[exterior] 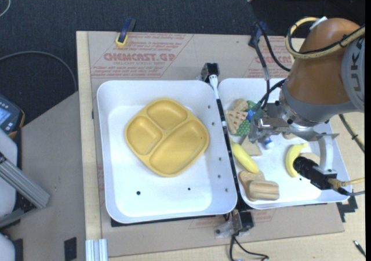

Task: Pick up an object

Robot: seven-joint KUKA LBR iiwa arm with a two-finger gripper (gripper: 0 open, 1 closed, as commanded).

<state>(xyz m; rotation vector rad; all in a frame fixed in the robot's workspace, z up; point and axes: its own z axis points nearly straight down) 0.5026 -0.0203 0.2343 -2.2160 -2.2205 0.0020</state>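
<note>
We looked down on a tabletop [139, 57] covered by a brown sheet with red lettering, bearing 2 shallow white bins side by side. The left bin [116, 187] held 1 thing, a yellow plate [167, 136] divided into 3 compartments, lying flat near the bin's middle and turned at an angle to the walls. The right bin [229, 89] held all the small things that could be picked. A tan waffle piece [236, 119] lay near its left wall, with a green piece [251, 105] and a small blue piece [251, 116] just beside it on the right. Below these, a yellow banana [244, 158] lay slantwise close to the left wall, and a tan bread-like block [261, 188] sat at the bin's near edge, just below the banana's lower end. A 2nd curved yellow piece [292, 159] lay further right, well apart from the banana. The grey arm with its orange band reached in from the right and hung over the right bin, hiding much of that bin's far right part. Its claw [262, 131] sat low over the middle of the bin, just right of the waffle piece and the green piece and above the banana. We could not tell whether the claw was apart or together, and we saw nothing held in it. A yellow and blue clamp [123, 32] gripped the sheet's far edge.
</note>
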